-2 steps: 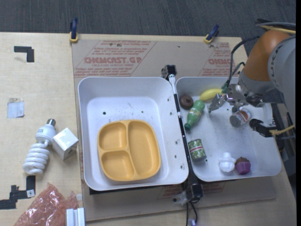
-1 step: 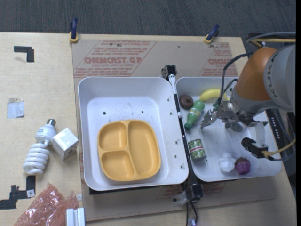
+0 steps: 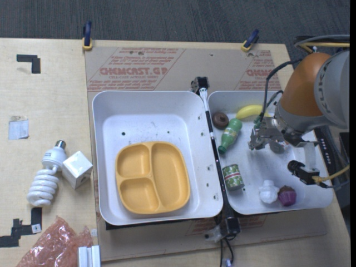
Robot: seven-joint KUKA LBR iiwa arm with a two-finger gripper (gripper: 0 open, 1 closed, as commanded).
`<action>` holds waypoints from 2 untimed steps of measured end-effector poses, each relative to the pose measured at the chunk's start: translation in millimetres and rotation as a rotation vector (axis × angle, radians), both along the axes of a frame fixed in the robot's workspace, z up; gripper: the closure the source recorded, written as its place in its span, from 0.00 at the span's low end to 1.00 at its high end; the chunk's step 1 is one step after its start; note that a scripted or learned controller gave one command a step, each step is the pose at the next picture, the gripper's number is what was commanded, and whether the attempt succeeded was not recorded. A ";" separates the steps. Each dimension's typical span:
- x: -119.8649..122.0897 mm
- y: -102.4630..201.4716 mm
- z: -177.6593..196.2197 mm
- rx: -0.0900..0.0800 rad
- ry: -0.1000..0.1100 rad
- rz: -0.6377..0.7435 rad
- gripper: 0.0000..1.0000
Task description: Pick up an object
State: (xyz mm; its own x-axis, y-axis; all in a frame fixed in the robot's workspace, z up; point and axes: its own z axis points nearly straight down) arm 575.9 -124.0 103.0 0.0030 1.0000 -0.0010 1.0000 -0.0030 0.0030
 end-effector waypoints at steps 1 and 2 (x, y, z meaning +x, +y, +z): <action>54.7 -60.8 -9.9 -0.001 0.001 0.004 1.00; 54.7 -60.7 -10.0 -0.001 0.002 0.004 0.00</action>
